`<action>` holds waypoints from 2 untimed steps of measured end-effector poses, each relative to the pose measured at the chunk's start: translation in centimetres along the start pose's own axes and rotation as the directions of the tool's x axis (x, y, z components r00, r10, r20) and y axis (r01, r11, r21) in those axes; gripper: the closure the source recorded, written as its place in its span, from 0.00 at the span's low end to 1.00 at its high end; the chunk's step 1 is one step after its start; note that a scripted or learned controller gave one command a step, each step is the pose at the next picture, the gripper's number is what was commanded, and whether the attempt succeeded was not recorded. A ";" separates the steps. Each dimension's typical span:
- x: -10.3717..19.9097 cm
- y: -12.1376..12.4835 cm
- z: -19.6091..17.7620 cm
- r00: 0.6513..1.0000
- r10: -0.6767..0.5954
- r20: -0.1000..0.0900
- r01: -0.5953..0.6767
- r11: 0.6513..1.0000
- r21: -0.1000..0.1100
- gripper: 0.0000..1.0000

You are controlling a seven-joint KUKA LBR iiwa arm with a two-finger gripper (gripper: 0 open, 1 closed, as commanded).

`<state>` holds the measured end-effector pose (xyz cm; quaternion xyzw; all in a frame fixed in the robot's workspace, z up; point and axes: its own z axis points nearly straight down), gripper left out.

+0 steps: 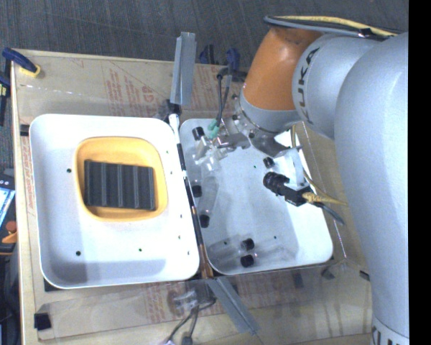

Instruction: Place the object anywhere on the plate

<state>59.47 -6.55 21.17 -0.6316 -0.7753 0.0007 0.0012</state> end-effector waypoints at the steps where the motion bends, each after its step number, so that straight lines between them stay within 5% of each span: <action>1: 7.3 1.5 -0.5 0.992 -0.130 0.000 0.130 0.992 0.001 1.00; 2: 7.3 1.5 -0.5 0.992 -0.129 0.000 0.129 0.992 0.001 0.00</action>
